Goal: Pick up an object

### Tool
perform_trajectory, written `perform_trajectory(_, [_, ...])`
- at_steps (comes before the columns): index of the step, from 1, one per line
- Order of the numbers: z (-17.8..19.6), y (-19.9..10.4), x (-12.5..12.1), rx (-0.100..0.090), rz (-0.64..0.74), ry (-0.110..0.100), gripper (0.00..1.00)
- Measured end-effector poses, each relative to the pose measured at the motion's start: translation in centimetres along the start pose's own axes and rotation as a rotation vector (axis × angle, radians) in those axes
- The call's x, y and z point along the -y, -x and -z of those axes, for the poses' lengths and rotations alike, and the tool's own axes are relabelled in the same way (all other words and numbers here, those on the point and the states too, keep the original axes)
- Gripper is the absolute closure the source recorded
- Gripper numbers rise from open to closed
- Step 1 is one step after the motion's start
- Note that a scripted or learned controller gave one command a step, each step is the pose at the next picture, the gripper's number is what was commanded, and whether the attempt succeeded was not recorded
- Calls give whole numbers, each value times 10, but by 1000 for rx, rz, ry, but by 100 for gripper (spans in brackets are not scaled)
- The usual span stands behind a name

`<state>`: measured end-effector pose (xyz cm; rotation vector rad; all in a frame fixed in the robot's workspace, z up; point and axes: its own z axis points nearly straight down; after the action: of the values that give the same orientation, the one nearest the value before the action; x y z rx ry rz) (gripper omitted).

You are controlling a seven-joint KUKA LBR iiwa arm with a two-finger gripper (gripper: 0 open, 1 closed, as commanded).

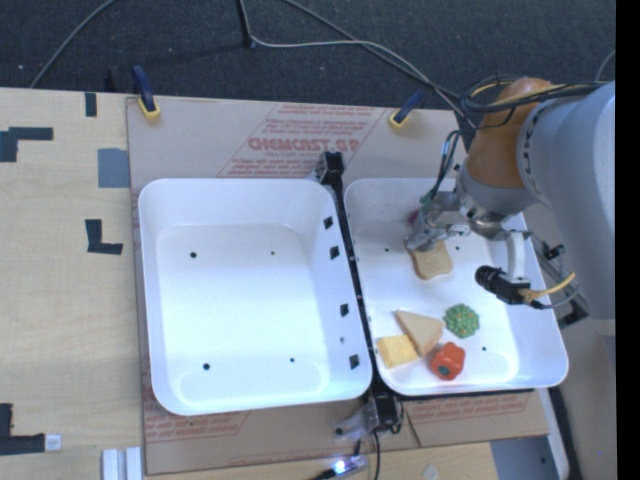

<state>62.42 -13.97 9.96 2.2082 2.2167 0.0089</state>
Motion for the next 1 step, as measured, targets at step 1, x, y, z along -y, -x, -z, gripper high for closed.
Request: perform_trajectory(1, [-1,0,1,0,0,-2,0])
